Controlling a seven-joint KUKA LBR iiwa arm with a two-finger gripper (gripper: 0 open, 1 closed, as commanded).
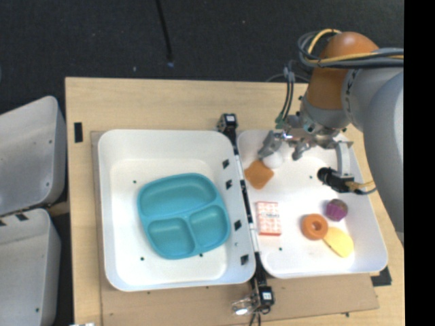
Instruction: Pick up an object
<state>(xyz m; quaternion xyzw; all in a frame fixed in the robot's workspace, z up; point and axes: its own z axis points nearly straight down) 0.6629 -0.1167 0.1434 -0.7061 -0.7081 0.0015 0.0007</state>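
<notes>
A teal divided plate (pixel 183 214) lies in the left bin (pixel 112 263). In the right bin (pixel 370 253), an orange block (pixel 258 174) sits nearest that plate, touching a small white object (pixel 272 159) beneath the pincer (pixel 284 148), whose grip cannot be judged. Farther from the plate lie a patterned card (pixel 268 218), orange ring (pixel 314 227), purple ball (pixel 336 210) and yellow piece (pixel 338 242).

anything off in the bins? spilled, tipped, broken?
Nothing stands out. The teal tray lies flat in the left bin. The card, ring, yellow piece, purple ball and orange block sit loose in the right bin, all intact.
</notes>
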